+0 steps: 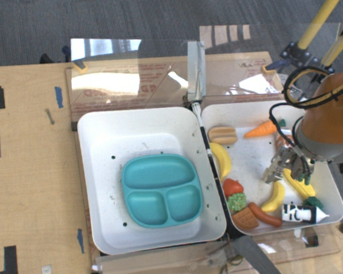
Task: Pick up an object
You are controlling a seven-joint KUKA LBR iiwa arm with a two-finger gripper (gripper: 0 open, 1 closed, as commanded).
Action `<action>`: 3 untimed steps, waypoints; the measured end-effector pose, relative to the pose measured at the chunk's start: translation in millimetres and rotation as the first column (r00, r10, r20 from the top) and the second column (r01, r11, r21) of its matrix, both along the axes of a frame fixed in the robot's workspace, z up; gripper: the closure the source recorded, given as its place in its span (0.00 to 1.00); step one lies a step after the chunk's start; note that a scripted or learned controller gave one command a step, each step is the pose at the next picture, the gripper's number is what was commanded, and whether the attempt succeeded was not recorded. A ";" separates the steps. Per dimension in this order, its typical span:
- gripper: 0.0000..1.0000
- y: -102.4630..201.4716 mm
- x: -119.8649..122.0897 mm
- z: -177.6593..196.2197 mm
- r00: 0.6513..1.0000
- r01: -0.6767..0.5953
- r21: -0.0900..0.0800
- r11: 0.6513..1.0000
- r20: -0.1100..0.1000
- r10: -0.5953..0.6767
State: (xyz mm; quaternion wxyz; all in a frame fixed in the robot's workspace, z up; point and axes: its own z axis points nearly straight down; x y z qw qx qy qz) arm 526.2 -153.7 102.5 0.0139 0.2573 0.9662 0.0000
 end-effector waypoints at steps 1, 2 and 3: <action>1.00 73.3 -2.5 86.6 1.000 -0.023 0.008 1.000 -0.015 0.023; 1.00 -11.4 34.2 -12.2 0.984 -0.178 0.002 0.984 -0.014 0.179; 1.00 -60.7 -11.3 -12.8 0.927 -0.376 -0.001 0.927 -0.020 0.375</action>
